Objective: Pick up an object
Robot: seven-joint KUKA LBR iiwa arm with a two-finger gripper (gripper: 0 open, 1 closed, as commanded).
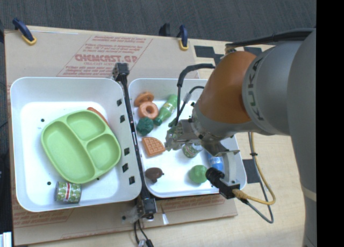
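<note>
My gripper [180, 137] hangs low over the middle of the right bin [161, 188], under the arm's orange band. Just left of it lies a waffle-shaped toy [152, 146]. A small greyish can-like item [191, 150] sits right below the gripper, partly covered by it. Further up the bin are a glazed donut [149, 111], a brown pastry [143, 99], a green bottle [166, 108] and a dark green lump [145, 126]. Near the front edge lie a brown piece [155, 174], a green ball [197, 174] and a blue item [216, 163].
The left bin [21, 95] holds a light green divided plate [80, 145], a small patterned can [68, 192] at its front and a red-orange item [97, 112] tucked behind the plate. A black divider strip [128, 127] runs between the bins. The arm's bulk covers the right bin's right side.
</note>
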